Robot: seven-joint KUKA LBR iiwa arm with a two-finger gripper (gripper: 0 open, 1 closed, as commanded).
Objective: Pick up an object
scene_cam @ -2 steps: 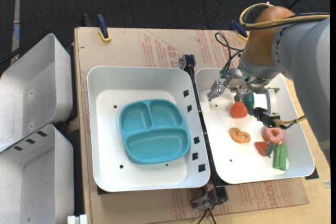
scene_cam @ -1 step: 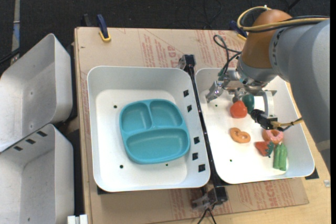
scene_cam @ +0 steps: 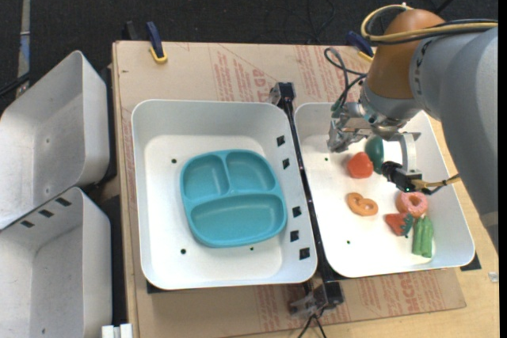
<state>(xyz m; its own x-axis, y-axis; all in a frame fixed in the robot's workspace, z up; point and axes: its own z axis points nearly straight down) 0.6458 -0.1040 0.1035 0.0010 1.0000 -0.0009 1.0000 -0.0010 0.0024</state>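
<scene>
Counter (scene_cam: 206, 67): brown board, two white bins, dark floor behind.
Tool (scene_cam: 346, 134): low in my right bin (scene_cam: 451, 249); I cannot tell its grip.
Red ball (scene_cam: 360, 165): just beside the tool.
Feel: I guess light, smooth, may roll.
Hold: across its middle.

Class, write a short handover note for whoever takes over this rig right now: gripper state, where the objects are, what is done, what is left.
Gripper: low over the back left of the right bin, nothing seen held.
Right bin: red piece, dark green piece, orange pretzel-like ring, pink ring, light green piece, small red piece.
Left bin: teal divided plate.
Done: no object lifted.
Left: grasp one object, probably the red piece nearest the gripper, and lift it.
</scene>
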